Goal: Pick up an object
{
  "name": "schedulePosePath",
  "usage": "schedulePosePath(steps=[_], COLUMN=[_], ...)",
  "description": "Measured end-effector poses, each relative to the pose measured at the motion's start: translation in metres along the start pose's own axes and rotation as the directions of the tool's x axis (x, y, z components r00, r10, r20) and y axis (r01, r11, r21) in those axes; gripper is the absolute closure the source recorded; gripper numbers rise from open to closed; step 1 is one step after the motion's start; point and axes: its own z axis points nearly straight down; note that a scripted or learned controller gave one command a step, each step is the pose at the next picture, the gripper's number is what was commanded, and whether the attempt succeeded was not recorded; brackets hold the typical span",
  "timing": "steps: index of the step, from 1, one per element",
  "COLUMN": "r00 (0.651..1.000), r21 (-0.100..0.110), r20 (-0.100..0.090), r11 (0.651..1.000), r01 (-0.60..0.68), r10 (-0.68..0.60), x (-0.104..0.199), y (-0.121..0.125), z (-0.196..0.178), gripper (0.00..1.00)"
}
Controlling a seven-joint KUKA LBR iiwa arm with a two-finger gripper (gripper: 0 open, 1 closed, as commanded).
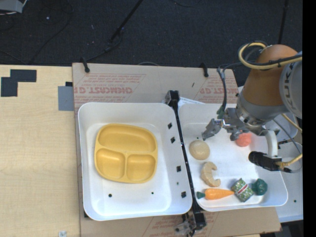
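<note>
**Tool poised over right bin**

Nearest, along the right bin [276, 201] front: a smooth orange carrot [217, 194], a green printed packet [242, 189], a knobbly dark-green piece [259, 185]. Behind them, a curved tan croissant [211, 174], a round beige bun [199, 149]. Farther, the tool [223, 127], fingers spread and empty, hangs just behind the bun, beside a pink ball [243, 140]. The left bin [89, 181] bears a glossy yellow divided plate [126, 152].

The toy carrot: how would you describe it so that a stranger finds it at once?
Look in the right white bin, along its front edge. The carrot lies there flat, below the beige curved piece. It alone is long, orange and has a green top.
</note>
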Motion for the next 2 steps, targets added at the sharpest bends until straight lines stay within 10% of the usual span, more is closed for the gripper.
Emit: schedulePosePath(steps=[2], r00=[1.000], r21=[-0.005], r20=[0.001], r11=[1.000], r01=[-0.002], r10=[0.002], x=[0.003], y=[-0.010], z=[0.109], gripper=[0.00])
